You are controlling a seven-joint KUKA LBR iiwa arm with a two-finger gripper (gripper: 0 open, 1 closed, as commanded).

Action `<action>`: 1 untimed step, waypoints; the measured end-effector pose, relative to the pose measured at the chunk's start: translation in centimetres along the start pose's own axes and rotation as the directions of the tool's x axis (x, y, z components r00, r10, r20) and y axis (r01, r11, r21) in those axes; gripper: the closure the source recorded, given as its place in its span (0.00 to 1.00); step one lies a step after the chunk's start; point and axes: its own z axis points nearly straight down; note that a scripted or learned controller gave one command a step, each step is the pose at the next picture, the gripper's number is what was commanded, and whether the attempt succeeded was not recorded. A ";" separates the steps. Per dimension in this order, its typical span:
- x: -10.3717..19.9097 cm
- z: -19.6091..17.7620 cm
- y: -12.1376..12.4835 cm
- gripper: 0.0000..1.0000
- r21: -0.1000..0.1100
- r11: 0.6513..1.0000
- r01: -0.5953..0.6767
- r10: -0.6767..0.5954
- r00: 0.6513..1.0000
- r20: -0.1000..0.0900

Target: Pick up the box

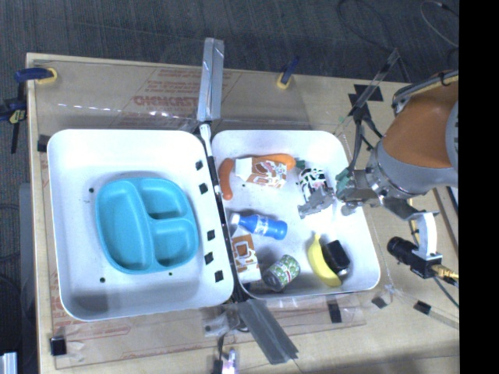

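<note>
A flat white and orange box (263, 172) lies at the back of the right bin (355, 232), next to an orange sausage-shaped toy (226, 178). A smaller brown and white carton (245, 256) lies against the bin's left wall near the front. My gripper (318, 202) hangs over the middle right of this bin, just in front of a black and white spotted ball (313, 180). It is about a hand's width to the right of the flat box and holds nothing that I can see. The grey arm with its orange band (417, 139) reaches in from the right.
The right bin also holds a blue bottle (262, 226), a green can (281, 272) and a yellow toy with a black piece on it (328, 259). A blue divided tray (146, 224) lies in the left bin (70, 170). A metal divider bar (209, 84) runs between the bins.
</note>
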 end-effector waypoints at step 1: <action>3.1 13.3 0.1 0.00 0.001 0.991 -0.132 0.132 0.991 0.000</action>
